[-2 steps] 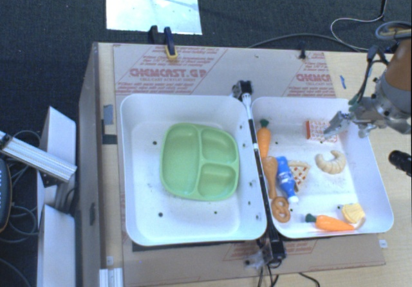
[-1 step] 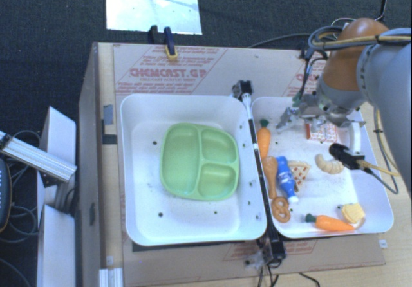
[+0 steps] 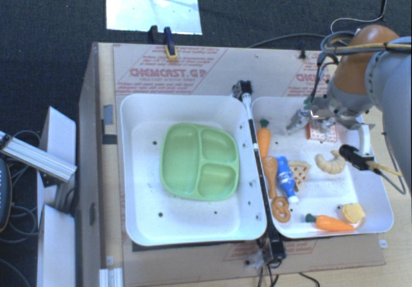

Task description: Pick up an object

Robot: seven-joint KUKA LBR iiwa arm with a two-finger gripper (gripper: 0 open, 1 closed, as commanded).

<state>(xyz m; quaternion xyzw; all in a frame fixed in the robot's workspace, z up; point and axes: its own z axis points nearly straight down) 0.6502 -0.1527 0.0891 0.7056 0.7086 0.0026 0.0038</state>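
Observation:
My gripper [image 3: 305, 118] hangs low over the back of the right bin [image 3: 380, 205], at the end of the grey arm that comes in from the right. Directly beside it, on the bin floor, lies a small red and white packet [image 3: 320, 132]; I cannot tell whether the gripper touches it. A croissant [image 3: 331, 163] lies just in front of the packet. Along the bin's left side sit an orange carrot [image 3: 263, 138], a bread stick [image 3: 270, 169], a blue bottle [image 3: 285, 179], a pizza slice [image 3: 299, 170] and a pretzel [image 3: 280, 208].
A second carrot [image 3: 329, 222] and a yellow wedge [image 3: 352, 213] lie near the right bin's front edge. The left bin [image 3: 138, 170] holds a green divided plate [image 3: 198, 161]. A ridge with a black strip [image 3: 254, 150] separates the two bins.

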